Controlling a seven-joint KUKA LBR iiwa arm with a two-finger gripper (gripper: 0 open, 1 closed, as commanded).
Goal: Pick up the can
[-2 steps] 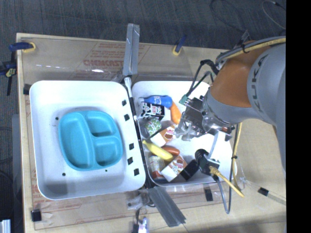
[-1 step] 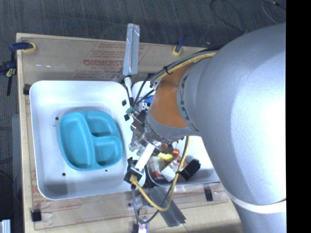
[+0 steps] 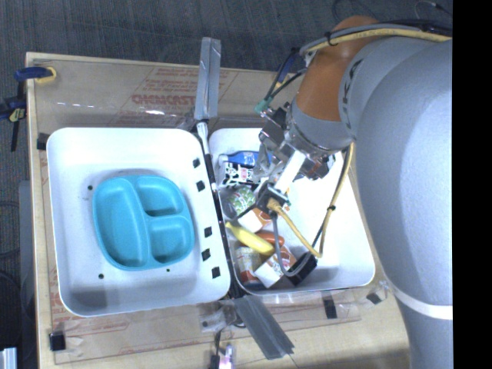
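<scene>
The right bin (image 3: pixel 346 237) holds a pile of things along its left side. A round greenish-grey thing (image 3: pixel 243 199) in the pile looks like the can, lying just left of the gripper. A red-brown cylinder (image 3: pixel 246 262) lies nearer the front wall, and it could be a can too. My gripper (image 3: pixel 263 172) reaches down into the pile's far part, beside a blue and white packet (image 3: pixel 240 161). The wrist hides its tip, and I see nothing held.
A yellow banana (image 3: pixel 252 237) lies across the pile. A white block (image 3: pixel 269 274) and a black thing (image 3: pixel 302 269) sit by the front wall. The left bin (image 3: pixel 69 167) holds a blue divided tray (image 3: pixel 143 221). The grey arm covers the right side.
</scene>
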